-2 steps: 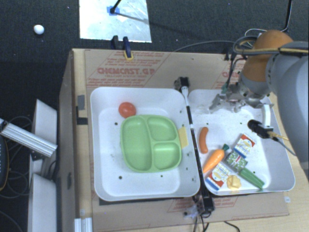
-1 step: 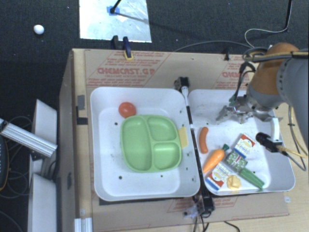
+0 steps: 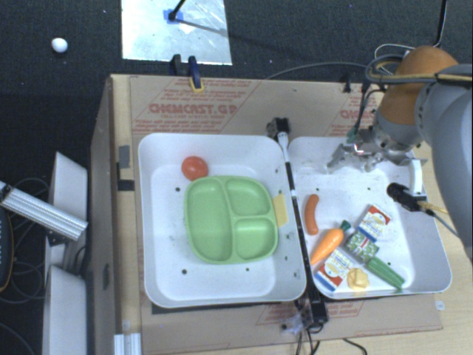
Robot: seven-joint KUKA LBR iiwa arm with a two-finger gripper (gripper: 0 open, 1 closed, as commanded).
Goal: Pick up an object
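My gripper [image 3: 353, 160] hangs over the far part of the right bin [image 3: 436, 251], near its back wall. Its two grey fingers stand spread apart with nothing between them. Nearer the front of that bin lie a red-orange sausage [image 3: 312, 213], a carrot [image 3: 326, 245], a small carton [image 3: 367, 232] with red and green print, another carton [image 3: 336, 268], a green cucumber-like piece [image 3: 384, 271] and a small yellow item [image 3: 358, 278]. All of them are apart from the gripper.
The left bin [image 3: 164, 272] holds a green divided plate [image 3: 228, 219], a red tomato [image 3: 194, 167] at its far left and a yellow piece [image 3: 280, 210] by the divider. A black clip on a white part [image 3: 403, 194] sticks out to the gripper's right.
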